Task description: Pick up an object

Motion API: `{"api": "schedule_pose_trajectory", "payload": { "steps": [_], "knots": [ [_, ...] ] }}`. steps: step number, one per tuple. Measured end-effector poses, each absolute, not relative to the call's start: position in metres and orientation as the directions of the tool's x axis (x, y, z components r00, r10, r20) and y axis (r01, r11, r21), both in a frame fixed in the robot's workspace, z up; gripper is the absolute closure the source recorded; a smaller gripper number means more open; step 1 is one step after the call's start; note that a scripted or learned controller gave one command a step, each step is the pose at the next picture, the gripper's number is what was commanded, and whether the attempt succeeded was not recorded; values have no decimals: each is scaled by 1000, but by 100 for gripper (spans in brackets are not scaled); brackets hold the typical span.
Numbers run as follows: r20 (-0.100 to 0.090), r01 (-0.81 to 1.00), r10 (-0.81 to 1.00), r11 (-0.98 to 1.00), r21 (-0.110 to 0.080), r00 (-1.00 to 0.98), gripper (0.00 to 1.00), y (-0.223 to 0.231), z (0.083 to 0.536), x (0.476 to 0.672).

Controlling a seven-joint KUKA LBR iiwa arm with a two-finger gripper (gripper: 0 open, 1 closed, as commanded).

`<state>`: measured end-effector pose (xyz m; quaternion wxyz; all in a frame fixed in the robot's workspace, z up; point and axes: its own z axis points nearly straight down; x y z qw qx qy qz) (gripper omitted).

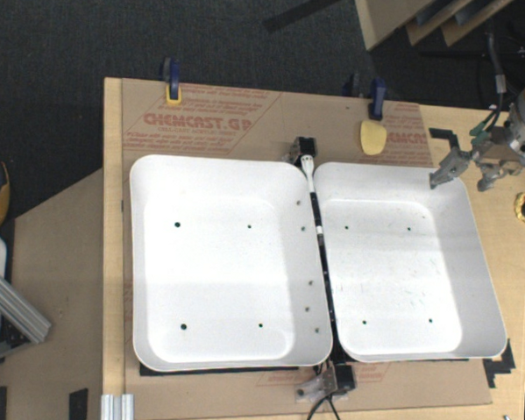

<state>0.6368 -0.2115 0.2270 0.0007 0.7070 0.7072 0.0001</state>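
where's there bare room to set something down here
Both bins show bare white floor: the left bin across its whole floor, the right bin likewise. It is tighter at the right bin's far right corner, where the gripper hangs, and by the yellow piece on the board behind.

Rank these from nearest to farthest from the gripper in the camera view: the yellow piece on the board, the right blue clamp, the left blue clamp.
From the gripper, at the right bin's far corner:
1. Yellow piece, on the board behind the right bin.
2. Right blue clamp, just beyond it on the back edge.
3. Left blue clamp, far left.
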Motion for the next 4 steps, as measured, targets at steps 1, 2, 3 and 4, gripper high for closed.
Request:
{"api": "schedule_pose_trajectory", "payload": {
  "steps": [1, 2, 3, 4],
  "knots": [
    [-3, 1000, 1000, 1, 5, -1, 100, -212, 238, 638],
    [-4, 1000, 1000, 0, 8, 0, 100, -219, 288, 620],
    [-10, 1000, 1000, 0, 22, 0, 100, -225, 445, 602],
    [7, 1000, 1000, 12, -9, -12, 100, -103, 343, 596]
  ]
}}
